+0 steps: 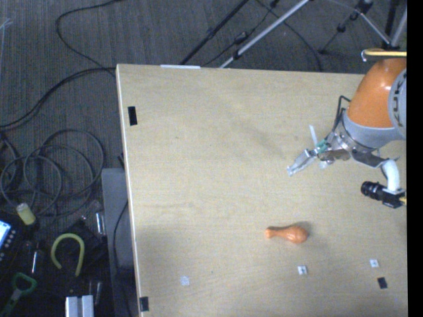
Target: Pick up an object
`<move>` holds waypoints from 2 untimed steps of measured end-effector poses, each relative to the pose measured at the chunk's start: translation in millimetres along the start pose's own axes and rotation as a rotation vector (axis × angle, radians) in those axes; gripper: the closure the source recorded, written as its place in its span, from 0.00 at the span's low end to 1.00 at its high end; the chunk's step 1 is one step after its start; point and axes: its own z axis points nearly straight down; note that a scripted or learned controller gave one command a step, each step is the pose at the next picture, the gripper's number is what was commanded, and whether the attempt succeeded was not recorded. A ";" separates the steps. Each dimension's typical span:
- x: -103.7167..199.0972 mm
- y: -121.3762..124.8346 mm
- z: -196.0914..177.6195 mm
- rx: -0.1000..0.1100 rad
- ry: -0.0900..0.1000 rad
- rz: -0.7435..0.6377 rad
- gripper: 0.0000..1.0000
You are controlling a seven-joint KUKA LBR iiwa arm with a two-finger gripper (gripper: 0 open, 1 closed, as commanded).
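A small orange gourd-shaped object (287, 233) lies on its side on the tan bench top (211, 164), toward the front right. My gripper (301, 150) hangs at the right, above and slightly right of the object and well apart from it. Its two thin fingers (312, 135) are spread open, with nothing between them. The grey arm with its orange band (375, 101) comes in from the right edge.
Small white and black markers (302, 269) dot the bench near its front right. A black tape mark (133, 115) sits by the left edge. Cables (53, 170) and tools lie on the floor at left, and tripod legs (291, 8) stand behind the bench.
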 end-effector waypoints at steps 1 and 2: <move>24.4 37.7 50.8 0.000 -0.001 -0.177 0.00; 25.3 38.2 41.8 -0.001 0.000 -0.177 1.00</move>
